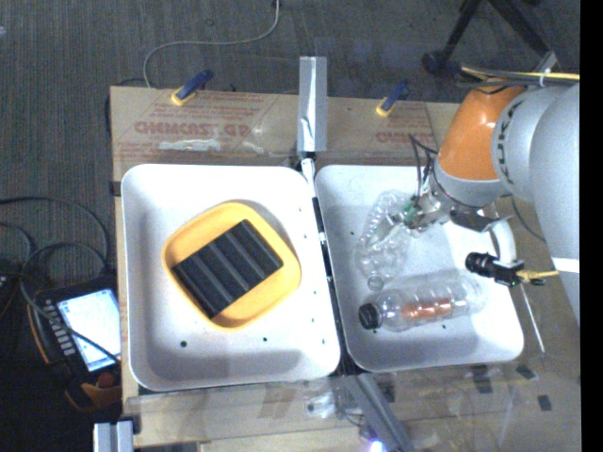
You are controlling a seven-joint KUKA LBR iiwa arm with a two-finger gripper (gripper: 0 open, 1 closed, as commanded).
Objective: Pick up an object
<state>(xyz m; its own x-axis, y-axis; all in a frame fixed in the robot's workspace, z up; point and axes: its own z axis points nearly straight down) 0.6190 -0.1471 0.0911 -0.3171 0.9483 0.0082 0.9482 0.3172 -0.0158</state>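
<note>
In the right bin [499, 347] a clear plastic bottle [424, 306] with a black cap lies on its side near the front. A crumpled clear plastic bottle [382, 236] lies behind it, toward the bin's middle. My gripper [415, 213] hangs low over the upper right end of the crumpled bottle, under the orange band of the arm [471, 144]. Whether it touches the plastic is unclear. A yellow dish with a black ridged insert [233, 264] rests in the left bin [151, 196].
The arm's grey body covers the right bin's far right corner. A black-tipped cable fitting [490, 266] hangs beside the arm over the bin's right side. A metal post [311, 111] stands behind the seam between the bins.
</note>
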